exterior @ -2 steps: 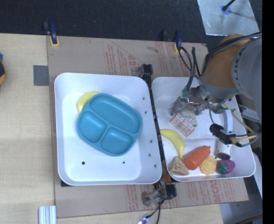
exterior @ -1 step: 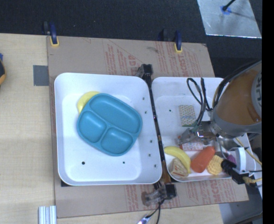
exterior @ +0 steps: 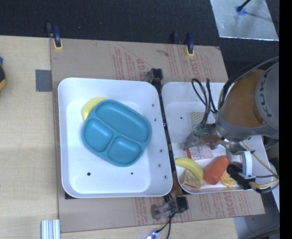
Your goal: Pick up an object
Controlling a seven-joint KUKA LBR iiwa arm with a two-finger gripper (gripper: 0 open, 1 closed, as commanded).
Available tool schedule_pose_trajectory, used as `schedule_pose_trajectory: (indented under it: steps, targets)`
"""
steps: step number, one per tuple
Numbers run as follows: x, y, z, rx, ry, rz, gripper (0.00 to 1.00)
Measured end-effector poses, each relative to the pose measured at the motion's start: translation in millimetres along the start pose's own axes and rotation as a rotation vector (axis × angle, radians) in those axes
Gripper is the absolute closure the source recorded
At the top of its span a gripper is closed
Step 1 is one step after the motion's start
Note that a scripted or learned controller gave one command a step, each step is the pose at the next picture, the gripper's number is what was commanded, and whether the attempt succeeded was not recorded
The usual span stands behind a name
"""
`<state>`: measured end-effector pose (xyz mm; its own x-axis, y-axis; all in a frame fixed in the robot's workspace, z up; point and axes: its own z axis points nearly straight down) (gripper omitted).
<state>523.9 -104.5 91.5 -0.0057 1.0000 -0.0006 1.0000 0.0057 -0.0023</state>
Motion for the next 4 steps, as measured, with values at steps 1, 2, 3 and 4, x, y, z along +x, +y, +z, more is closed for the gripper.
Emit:
schedule_pose_trajectory:
  steps: [1,2,3,4]
  targets:
    - [-21.2,36.4,-0.6,0.0,0.0,0.002,0.0]
    - [-36.8,97.3,-1.0,-0.001,0.0,0.001,0.0]
    - [-37.2,97.4,-11.2,0.001,0.0,-0.003,1.0]
    - [38.7,52.7,-101.3,-0.001,0.002,0.001,1.0]
